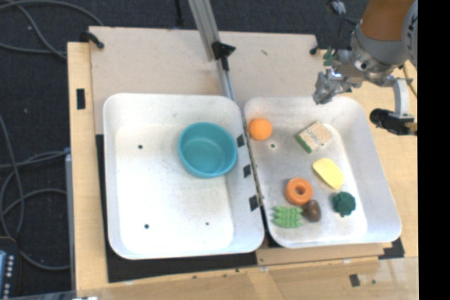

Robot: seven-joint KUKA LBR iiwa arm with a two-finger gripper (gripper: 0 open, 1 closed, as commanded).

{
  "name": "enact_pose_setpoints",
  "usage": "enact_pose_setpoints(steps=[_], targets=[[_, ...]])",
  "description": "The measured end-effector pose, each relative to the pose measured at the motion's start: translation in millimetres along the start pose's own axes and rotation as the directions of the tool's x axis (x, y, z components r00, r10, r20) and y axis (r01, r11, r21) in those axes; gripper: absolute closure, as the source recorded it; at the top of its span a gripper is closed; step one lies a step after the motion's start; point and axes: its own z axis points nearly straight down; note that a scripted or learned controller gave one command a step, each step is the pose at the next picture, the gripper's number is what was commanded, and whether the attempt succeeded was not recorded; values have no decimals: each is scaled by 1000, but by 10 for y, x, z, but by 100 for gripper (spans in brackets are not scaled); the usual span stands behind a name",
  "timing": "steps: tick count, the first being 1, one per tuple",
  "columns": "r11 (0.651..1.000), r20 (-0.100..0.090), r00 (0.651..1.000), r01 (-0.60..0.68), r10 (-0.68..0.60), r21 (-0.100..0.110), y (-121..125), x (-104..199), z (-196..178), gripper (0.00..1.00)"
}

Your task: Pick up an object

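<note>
My gripper [325, 93] hangs over the far rim of the right bin [380, 172], nothing visible between its fingers. Inside that bin lie an orange ball [260, 129] at the far left, a tan and green sponge block [313, 136] just below the gripper, a yellow piece [328, 173], an orange ring [299, 190], a brown lump [311, 210], a green leafy piece [287, 216] and a dark green broccoli-like piece [344, 203]. The left bin [133, 221] holds a teal bowl [207, 150].
A slanted metal post [204, 10] rises from between the bins at the back. The arm's orange band [390, 7] sits at the upper right. Cables lie on the dark floor to the left. Bare bench board lies behind the bins.
</note>
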Motion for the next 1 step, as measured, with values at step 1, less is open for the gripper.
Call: enact_pose_setpoints(steps=[1], targets=[[1000,0,1000,1,-1,0,14,-14,-430,100]])
